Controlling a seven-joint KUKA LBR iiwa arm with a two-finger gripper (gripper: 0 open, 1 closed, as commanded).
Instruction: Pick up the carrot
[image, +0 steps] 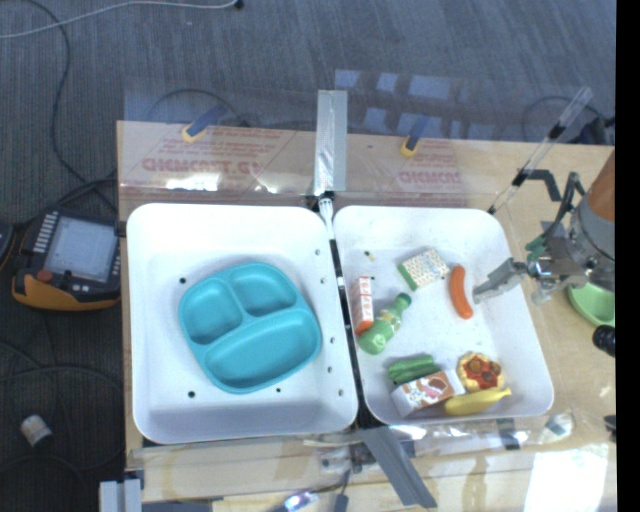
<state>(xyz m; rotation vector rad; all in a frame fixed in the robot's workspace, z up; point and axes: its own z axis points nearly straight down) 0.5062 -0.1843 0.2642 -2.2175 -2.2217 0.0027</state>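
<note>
At the near edge of the right bin (520, 262), closest to the camera, lie a banana (476, 402), a small carton printed with food (421, 391), a red-and-yellow toy with berries on it (480, 371) and a green vegetable (410, 367), packed close together. A little farther in, a green bottle (385, 326) lies tilted beside a slim red-and-white packet (364, 304) that runs along the wall between the two bins. Beyond these sits a pale dotted box (423, 267), and just to its right the carrot (460, 291), a short orange stick lying nearly upright in the view, on bare bin floor and apart from its neighbours.

The left bin (150, 330) holds a turquoise divided tray (250, 325).

At the right, the gripper (497, 281) hangs over the bin's right rim, near the carrot but not touching it. One grey finger (492, 284) points toward the carrot; whether the pair stands open or closed I cannot tell, and nothing is seen held.

The carrot looks like a light, rigid plastic toy with a smooth, rounded skin, so it may roll or slip. The best hold is probably across its narrow width at the middle, fingers coming down either side of the long axis.
</note>
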